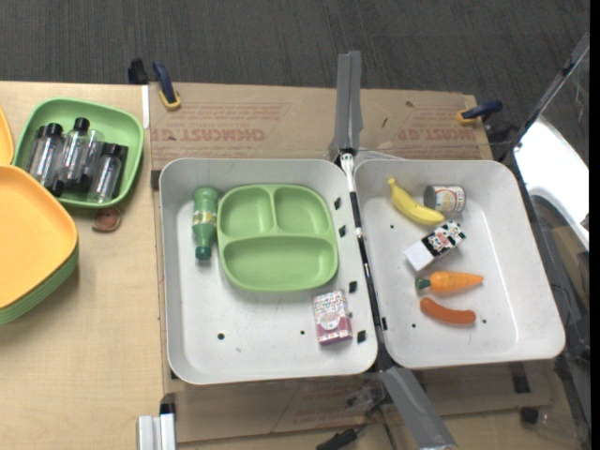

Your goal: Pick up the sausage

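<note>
A smooth orange-red toy sausage [448,312] lies near the front of the right white bin [534,289], just below a toy carrot with a green top [452,282]. A black-and-white patterned carton [436,245], a yellow banana [413,204] and a small tin can [445,198] sit behind them. In the left white bin [178,336], a green divided plate [277,236] rests between a green bottle [203,221] and a pink carton [332,317].

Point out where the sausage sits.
The sausage lies in the right bin, near its front edge, just below the carrot.
</note>
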You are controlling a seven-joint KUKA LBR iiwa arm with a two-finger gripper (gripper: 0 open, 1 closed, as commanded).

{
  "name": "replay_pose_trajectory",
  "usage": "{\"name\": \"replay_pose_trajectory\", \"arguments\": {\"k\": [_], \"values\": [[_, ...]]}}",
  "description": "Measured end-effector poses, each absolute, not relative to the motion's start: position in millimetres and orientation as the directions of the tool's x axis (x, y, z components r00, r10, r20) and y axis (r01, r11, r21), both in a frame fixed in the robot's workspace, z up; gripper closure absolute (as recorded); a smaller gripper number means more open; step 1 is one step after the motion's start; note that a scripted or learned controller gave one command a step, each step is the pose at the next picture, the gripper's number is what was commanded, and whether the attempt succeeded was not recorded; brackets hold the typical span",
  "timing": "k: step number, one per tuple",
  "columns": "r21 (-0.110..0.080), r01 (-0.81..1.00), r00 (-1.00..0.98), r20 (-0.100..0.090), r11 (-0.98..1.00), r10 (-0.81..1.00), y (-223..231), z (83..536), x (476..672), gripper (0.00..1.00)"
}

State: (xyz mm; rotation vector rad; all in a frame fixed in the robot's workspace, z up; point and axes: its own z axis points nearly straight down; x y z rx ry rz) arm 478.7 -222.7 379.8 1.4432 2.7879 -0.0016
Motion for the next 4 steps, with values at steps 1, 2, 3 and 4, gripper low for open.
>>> {"name": "replay_pose_trajectory", "arguments": {"k": [1,2,3,4], "values": [[-0.003,0.991,-0.135,0.001,0.135,0.991,-220.5,228.5,484.2,1.0],[-0.006,0.822,0.569,-0.002,-0.569,0.822,-221.5,131.9,476.3,1.0],[-0.005,0.616,0.788,-0.004,-0.788,0.616,-196.4,89.9,511.0,1.0],[-0.006,0.787,0.617,-0.001,-0.617,0.787,-219.0,90.5,476.1,1.0]]}}
